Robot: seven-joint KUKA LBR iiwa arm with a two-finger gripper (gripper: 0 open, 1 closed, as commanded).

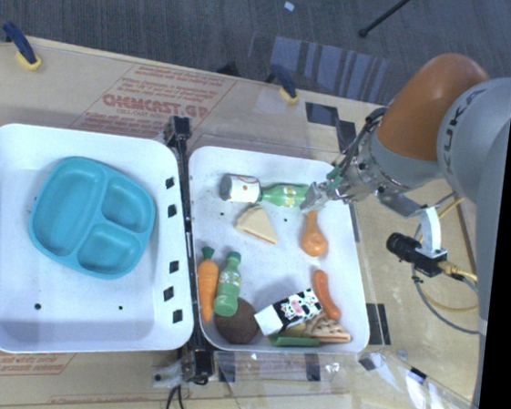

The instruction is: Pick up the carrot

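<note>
My pincer (319, 195): grip state unreadable, above right bin's (352, 256) far edge | carrot (207, 279): smooth orange taper, hugging left wall beside green bottle (228, 285) | bare floor mid-bin

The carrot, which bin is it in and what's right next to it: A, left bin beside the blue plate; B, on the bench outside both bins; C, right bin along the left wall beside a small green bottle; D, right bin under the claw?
C: the carrot lies along the left wall of the right bin, with the small green bottle just beside it, far from the claw.
</note>
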